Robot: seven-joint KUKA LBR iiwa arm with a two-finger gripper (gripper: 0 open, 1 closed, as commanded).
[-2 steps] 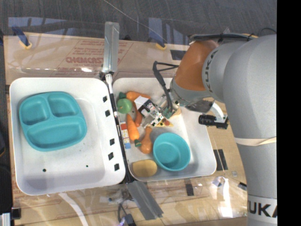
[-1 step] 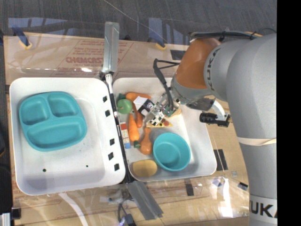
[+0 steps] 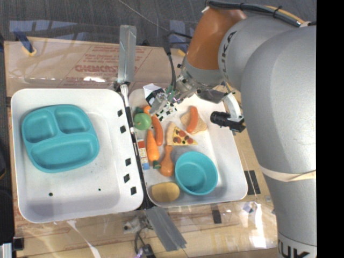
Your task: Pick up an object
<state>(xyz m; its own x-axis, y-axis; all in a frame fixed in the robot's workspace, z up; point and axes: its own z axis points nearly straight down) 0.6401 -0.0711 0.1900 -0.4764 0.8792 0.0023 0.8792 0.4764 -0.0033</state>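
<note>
Grey arm hid right white bin's (image 3: 236,160) upper right corner.
Two-finger gripper (image 3: 163,104) sat at frame centre; its grip unreadable against clutter.

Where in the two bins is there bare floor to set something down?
Left bin: bare floor below and right of the teal tray. Right bin: crowded with the bowl, carrots and pizza slice; only a strip by its right wall.

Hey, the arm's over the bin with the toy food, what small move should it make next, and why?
Probably lower straight down a little: the gripper hangs at the far end of the right bin, just above the green apple and carrot, and no food shows between its fingers.
</note>
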